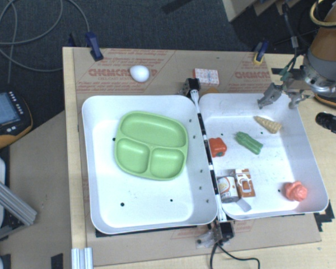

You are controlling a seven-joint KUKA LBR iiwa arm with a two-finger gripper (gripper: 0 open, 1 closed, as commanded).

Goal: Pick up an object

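My gripper (281,96) hangs over the far edge of the right bin (308,150), fingers spread, nothing between them. Nothing picked yet.

Closest candidate: the tan cone (267,124), lying on its side just below my fingers. Beside it, toward the bin's middle, a green pickle (249,142), also flat. An orange block (217,147) sits against the divider wall, awkward to get fingers around, I judge. Small cartons (236,186) lie near the front edge; a pink lump (295,191) in the front right corner.

Left bin (101,200) carries a green divided plate (151,145). A white egg (139,73) rests outside, on the cardboard (157,60).

Cone likely easiest: near, free on all sides.
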